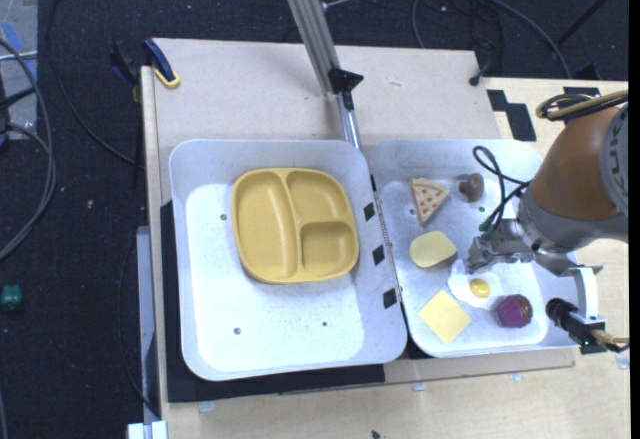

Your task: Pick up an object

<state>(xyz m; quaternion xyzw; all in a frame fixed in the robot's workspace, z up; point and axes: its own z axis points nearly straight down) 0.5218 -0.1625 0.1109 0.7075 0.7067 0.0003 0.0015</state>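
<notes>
The hand hovers over the fried egg in the right bin — its spread I cannot tell; descend squarely on the yolk, clear of the 2 yellow pieces beside it

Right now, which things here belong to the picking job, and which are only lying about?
For the job: gripper; fried egg; pizza slice; yellow square; pale yellow round piece; purple piece; brown piece.

Lying about: yellow divided plate; blue-and-yellow clamp.
</notes>
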